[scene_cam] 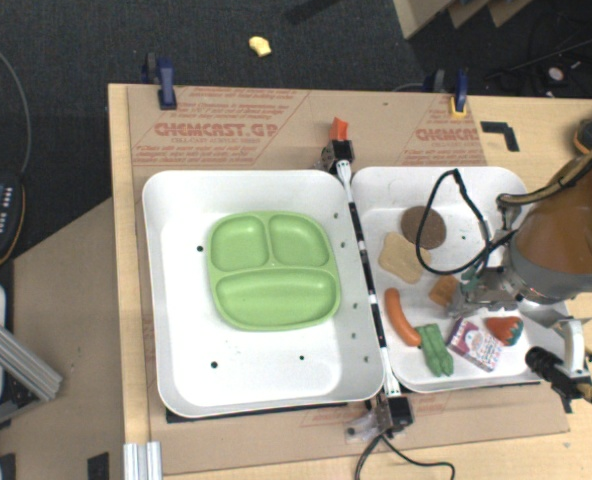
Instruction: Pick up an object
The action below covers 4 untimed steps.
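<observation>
While the jaws (479, 293) were lowered at right, their state unreadable, six objects were counted in the right bin (376, 190); one green tray (273, 271) was seen in the left bin (166, 268).

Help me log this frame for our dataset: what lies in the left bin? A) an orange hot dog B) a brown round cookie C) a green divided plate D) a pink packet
C: the green divided plate lies in the middle of the left bin, while the small food items sit in the right bin.
</observation>
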Available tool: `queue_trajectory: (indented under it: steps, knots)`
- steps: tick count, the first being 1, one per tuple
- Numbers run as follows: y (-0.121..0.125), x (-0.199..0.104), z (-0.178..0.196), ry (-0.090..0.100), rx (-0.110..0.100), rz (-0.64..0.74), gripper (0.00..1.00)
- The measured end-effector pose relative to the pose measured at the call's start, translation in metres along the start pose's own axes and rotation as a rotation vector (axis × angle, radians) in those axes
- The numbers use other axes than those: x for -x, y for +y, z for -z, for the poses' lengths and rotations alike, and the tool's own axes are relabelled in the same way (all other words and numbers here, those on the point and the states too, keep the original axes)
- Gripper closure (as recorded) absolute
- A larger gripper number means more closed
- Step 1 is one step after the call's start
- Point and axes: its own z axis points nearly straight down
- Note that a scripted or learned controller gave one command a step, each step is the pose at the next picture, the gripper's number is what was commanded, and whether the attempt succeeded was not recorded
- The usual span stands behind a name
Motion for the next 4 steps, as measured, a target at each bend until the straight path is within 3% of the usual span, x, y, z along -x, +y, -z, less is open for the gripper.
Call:
queue_trajectory:
  steps: [1, 2, 3, 4]
  knots:
    - [0.0, 0.0, -0.001, 0.001, -0.001, 0.0, 0.0]
    - [0.046, 0.009, -0.011, 0.0, 0.0, 0.003, 0.0]
    - [0.033, 0.002, -0.01, 0.003, -0.006, 0.001, 0.0]
    - [0.034, 0.002, 0.0, 0.001, -0.002, 0.0, 1.0]
